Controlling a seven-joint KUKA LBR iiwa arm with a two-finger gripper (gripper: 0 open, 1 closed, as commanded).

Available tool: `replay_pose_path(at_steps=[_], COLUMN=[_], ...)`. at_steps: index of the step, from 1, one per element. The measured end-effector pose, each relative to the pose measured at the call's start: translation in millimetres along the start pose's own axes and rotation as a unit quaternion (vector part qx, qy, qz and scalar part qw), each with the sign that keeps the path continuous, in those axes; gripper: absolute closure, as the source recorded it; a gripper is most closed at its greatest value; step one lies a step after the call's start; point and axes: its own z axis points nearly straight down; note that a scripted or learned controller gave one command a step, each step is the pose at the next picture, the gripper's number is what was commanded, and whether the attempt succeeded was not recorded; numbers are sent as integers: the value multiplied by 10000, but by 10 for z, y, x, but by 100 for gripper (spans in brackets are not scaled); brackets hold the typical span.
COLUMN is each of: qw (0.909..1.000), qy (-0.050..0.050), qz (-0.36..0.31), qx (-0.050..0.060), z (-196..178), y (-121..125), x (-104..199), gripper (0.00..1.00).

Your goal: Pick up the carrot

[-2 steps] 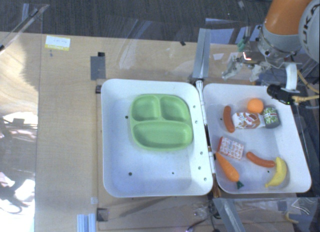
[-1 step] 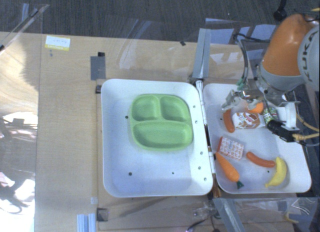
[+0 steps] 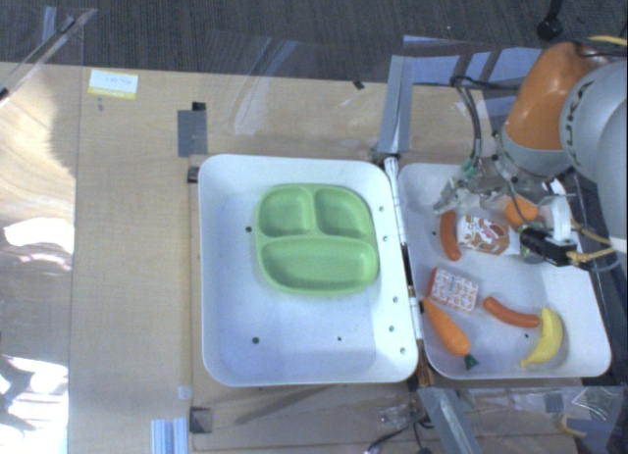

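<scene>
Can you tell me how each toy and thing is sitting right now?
Orange toy carrot with green tip: lying flat, left edge of the right white bin, untouched.
Yellow banana: lying in the bin's near right corner.
Red sausage: lying flat beside the banana.
Green divided plate: upright in the left white bin.
Gripper: low over the right bin's far end.

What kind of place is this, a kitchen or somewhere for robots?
Most likely a robot lab, not a kitchen. A robot arm reaches over two white bins on a wooden bench. The carrot, banana and green plate look like toys, and the floor is office carpet.
</scene>
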Motion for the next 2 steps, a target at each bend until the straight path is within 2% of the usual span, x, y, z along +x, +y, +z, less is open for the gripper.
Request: replay_pose_path(at_steps=[1, 2], qw=[9963, 9962], qy=[-8, -33], qz=[-856, -864], qx=[-28, -79], z=[119, -18], y=[-195, -159], x=[324, 321], gripper=[0, 100])
